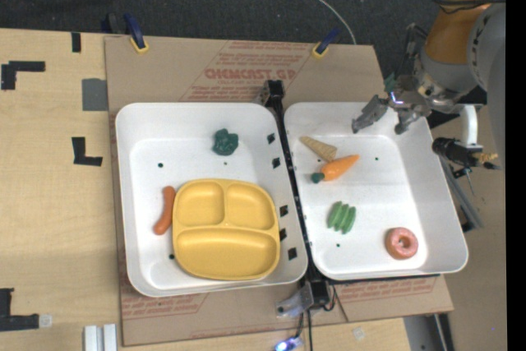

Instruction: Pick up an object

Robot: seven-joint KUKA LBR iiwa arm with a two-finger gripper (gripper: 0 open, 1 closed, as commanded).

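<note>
Jaws (pixel 385 118) read as spread wide from my feed, two fingers splayed apart, nothing between them and nothing touched. They hang over the far right corner of the right bin (pixel 427 177), up by its back rim.

Right bin contents: cone (pixel 319 147) near the back left, carrot (pixel 335 168) just beside it and toward me, green pod piece (pixel 342 217) mid-bin, pink donut (pixel 402 242) in the near right corner.

Left bin (pixel 140 177): yellow divided tray (pixel 225 228) fills the near half, orange sausage (pixel 165 210) lying against its left edge, green broccoli (pixel 225 142) alone near the back.

Closest things to the jaws are the cone and carrot, both left of them and nearer me, clearly apart. I see both bins sitting on cardboard on the table (pixel 49 201).
</note>
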